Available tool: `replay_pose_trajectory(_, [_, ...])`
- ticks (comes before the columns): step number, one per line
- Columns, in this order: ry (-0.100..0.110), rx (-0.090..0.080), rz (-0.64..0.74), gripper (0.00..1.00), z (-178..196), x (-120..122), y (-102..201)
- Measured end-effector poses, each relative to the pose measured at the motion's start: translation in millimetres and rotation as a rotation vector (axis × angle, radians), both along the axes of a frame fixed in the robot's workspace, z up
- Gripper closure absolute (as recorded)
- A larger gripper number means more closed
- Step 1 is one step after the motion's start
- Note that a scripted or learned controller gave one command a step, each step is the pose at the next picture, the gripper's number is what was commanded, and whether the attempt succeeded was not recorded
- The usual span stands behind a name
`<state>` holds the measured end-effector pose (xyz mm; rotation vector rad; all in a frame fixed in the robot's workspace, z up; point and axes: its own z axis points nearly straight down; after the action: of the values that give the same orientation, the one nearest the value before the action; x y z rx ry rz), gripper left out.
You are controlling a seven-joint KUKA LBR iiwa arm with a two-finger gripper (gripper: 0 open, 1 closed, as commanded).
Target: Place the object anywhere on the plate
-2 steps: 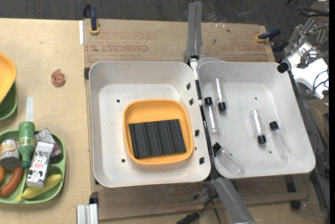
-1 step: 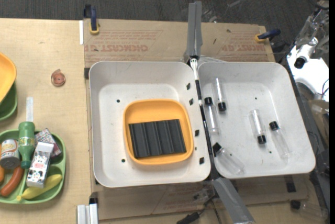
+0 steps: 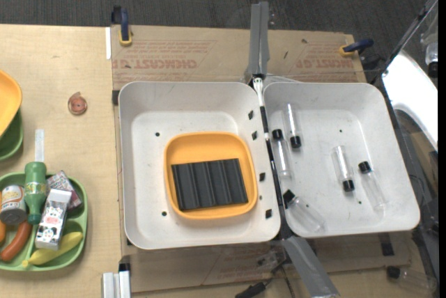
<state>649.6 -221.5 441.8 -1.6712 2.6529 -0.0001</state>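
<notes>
Black ridged slab (image 3: 209, 184) is lying flat on the orange plate (image 3: 178, 150), left bin (image 3: 139, 150). Probably stiff, light, grippy; I'm judging its short edges the best hold. Jaws' state: cannot tell.

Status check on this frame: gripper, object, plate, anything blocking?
Black ribbed block lies flat on orange plate, left bin. Clear tubes loose in right bin. Nothing blocking.

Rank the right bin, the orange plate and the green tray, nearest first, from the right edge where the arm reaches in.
1. right bin, on the right side.
2. orange plate, inside the left bin.
3. green tray, far left on the bench.
</notes>
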Motion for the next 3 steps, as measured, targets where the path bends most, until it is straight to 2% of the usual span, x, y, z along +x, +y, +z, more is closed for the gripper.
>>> replay_pose_trajectory(1, [0.003, 0.0, 0.248, 1.0, -0.5, -75.5, 0.0])
replay_pose_trajectory(2, [0.003, -0.001, 0.485, 1.0, -0.6, -169.0, 0.6])
replay_pose_trajectory(3, [0.002, 0.0, 0.804, 1.0, -1.5, -163.9, 3.5])
